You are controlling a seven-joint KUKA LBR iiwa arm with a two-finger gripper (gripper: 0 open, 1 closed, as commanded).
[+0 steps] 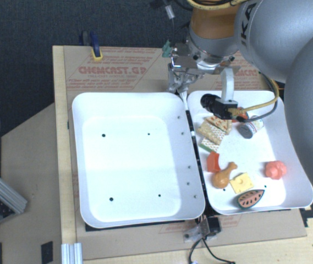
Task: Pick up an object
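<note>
My gripper (179, 86) hangs over the far end of the ridge where the two bins meet, at the top-left corner of the right bin (288, 147). Nothing shows in its grasp. Several toy foods lie in the right bin below it. Closest is a stack of tan crackers (214, 128), with a green-edged cracker (210, 144) beside it. Toward the near edge lie a red piece (213, 161), a brown drumstick (224, 175), a yellow cheese wedge (241, 182) and a watermelon slice (250, 198). A pink lump (275, 169) lies at the right, and a small grey can (250, 128) lies on its side.
The left bin (90, 147) shows bare white floor. Both bins rest on a cardboard sheet (117, 65) over the bench. A blue and yellow clamp (95, 45) sits at the sheet's far edge. The grey arm covers the upper right.
</note>
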